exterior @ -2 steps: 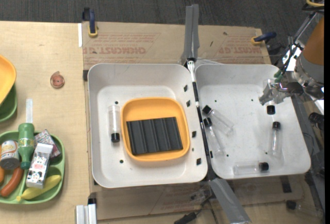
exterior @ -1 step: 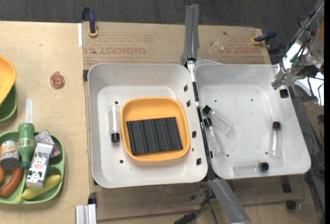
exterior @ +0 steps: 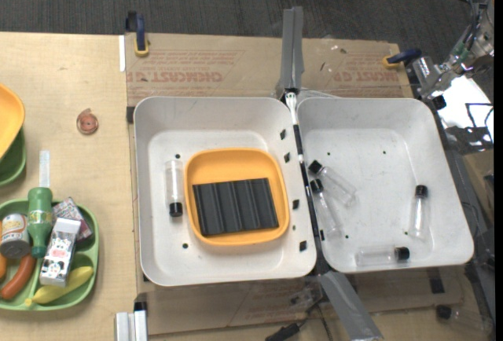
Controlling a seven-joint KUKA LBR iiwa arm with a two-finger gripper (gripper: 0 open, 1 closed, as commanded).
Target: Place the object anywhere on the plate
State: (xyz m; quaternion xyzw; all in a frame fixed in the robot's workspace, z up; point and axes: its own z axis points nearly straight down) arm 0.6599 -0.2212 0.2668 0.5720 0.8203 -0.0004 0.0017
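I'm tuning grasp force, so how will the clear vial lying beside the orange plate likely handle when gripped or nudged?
The vial looks like a smooth clear cylinder lying on its side, so it would probably roll if nudged. Its glossy surface may slip between fingers. It seems light and possibly fragile, so moderate force seems wise near the orange plate.

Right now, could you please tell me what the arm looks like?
At the right edge, above the right bin, sits pale metal hardware with thin black cables trailing down; I cannot tell which part of the arm it is.

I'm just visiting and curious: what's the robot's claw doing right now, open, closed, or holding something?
Gripper: its state cannot be told from this camera view.
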